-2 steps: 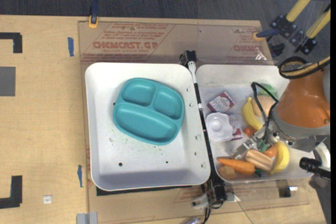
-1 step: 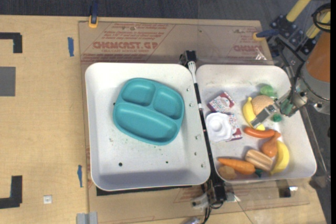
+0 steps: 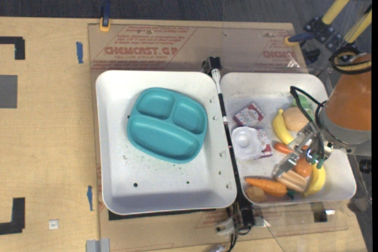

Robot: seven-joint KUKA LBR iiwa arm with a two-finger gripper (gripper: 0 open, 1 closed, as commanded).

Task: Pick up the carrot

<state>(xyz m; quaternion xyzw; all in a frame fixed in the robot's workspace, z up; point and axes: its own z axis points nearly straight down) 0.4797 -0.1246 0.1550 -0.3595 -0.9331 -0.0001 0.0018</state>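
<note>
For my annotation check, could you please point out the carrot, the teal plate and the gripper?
carrot (image 3: 267, 186): camera view, mid-body.
teal plate (image 3: 168, 124): camera view, central divider ridge.
gripper (image 3: 300, 153): camera view, between its fingertips.

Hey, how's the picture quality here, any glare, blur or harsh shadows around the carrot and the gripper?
In the camera view, light is even and soft, with faint shadows only. The orange carrot in the right white bin reads sharp. The metal two-finger gripper sits amid cluttered toys, hard to make out. The big orange band looks soft-edged. The teal divided plate shows a mild sheen.
</note>
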